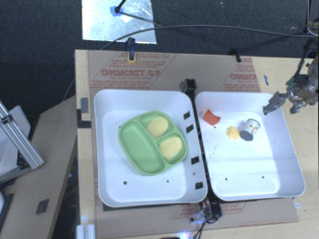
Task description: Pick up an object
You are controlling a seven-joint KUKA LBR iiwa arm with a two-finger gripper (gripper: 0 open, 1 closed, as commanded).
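**Gripper at the right bin's far corner, three small items clustered below it**

The gripper (281, 103) hangs over the upper right rim of the right bin (259, 183), at the right edge of the frame. Two fingers show spread apart with nothing between them, so it reads as released and empty.

The likely targets lie in the upper middle of that bin: a small cup-like object (248, 129), white and grey with an orange mark, a yellow lump (233, 132) touching or just beside its left side, and a red piece (211, 117) up and to the left, apart from both. The left bin (112, 133) bears a green divided tray (134, 143) with two yellow items in its compartments.

The main risk is the crowding: closing on the cup could nudge the yellow lump, or catch both and drop one. The cup looks round and may roll away from a finger.

The cup seems to lie tipped, its long axis running from lower left to upper right, open end toward the lower left, though that is hard to confirm. The red piece's long axis runs roughly left to right.
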